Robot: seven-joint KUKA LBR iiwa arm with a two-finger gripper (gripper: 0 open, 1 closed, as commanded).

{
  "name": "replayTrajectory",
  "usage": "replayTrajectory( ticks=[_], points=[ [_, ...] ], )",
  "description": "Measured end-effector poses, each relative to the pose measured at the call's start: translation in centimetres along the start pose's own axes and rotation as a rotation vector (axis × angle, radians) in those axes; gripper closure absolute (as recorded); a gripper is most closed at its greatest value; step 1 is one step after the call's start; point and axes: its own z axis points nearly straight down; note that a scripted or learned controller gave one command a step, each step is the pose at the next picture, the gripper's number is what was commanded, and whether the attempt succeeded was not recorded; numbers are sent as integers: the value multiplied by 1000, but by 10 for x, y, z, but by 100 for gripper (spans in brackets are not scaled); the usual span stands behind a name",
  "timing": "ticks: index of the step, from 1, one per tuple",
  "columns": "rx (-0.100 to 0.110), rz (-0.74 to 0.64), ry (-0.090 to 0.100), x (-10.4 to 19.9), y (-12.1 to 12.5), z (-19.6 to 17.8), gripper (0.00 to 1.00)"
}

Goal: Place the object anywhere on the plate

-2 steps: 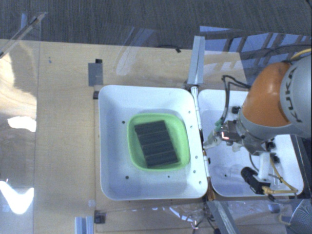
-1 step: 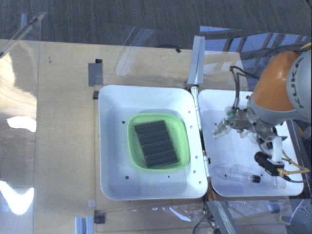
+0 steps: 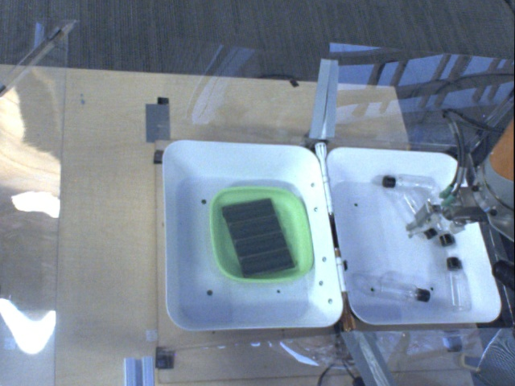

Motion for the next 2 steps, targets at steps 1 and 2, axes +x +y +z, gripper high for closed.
replayTrajectory(
  ticks=[1,2],
  points=[
    [1,-167,-1,-60,34,36,0],
    [-1,-343,-1,-60,55,-3,0]
  ],
)
